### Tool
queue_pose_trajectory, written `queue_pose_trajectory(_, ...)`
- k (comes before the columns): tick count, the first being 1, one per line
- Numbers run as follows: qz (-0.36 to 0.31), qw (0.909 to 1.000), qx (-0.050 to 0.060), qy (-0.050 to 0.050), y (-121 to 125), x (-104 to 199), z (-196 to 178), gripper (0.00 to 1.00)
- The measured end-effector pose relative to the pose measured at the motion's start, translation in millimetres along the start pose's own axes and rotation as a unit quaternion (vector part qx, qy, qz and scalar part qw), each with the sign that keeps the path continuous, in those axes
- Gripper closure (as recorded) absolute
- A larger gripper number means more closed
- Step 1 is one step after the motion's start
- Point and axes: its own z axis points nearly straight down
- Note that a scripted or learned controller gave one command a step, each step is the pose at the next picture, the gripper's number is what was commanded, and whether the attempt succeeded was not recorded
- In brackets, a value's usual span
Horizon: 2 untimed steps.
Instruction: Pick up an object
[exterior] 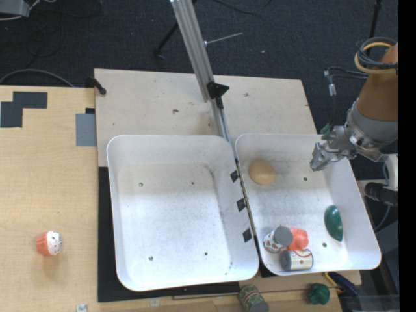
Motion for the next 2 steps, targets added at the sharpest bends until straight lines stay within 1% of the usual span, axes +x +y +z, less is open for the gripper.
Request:
queue_pose_trajectory(1, 0.000, 1.0000, 0.000, 0.000, 0.8, -1.1, -43.9, 1.00)
queue_pose_trajectory(2, -0.001, 1.0000, 0.004, 0.001, -13.2, 45.7, -38.5, 1.00)
